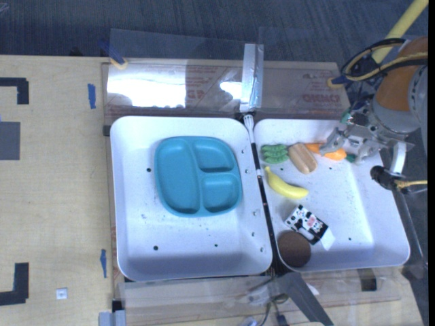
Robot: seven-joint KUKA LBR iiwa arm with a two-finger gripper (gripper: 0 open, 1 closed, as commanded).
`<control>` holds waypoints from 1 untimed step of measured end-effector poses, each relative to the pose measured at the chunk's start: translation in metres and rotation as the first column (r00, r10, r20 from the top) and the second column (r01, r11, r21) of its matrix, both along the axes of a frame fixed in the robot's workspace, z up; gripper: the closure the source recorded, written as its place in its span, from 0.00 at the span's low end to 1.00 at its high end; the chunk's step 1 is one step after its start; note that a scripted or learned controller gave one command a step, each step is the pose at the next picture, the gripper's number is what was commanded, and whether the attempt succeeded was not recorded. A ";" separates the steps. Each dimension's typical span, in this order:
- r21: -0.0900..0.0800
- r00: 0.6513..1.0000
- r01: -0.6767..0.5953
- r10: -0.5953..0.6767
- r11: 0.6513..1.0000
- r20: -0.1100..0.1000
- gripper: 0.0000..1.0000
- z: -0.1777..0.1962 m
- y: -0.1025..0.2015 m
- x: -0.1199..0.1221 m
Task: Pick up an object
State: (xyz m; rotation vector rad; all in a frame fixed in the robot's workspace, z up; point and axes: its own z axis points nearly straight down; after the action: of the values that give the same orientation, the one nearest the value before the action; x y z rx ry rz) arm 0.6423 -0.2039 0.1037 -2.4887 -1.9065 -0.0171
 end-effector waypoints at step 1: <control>-0.012 0.989 -0.144 0.143 0.990 -0.028 0.00 -0.019 0.072 0.019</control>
State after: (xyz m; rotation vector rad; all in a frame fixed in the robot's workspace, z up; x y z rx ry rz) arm 0.6612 -0.1322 0.0844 -2.3406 -2.0762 0.0301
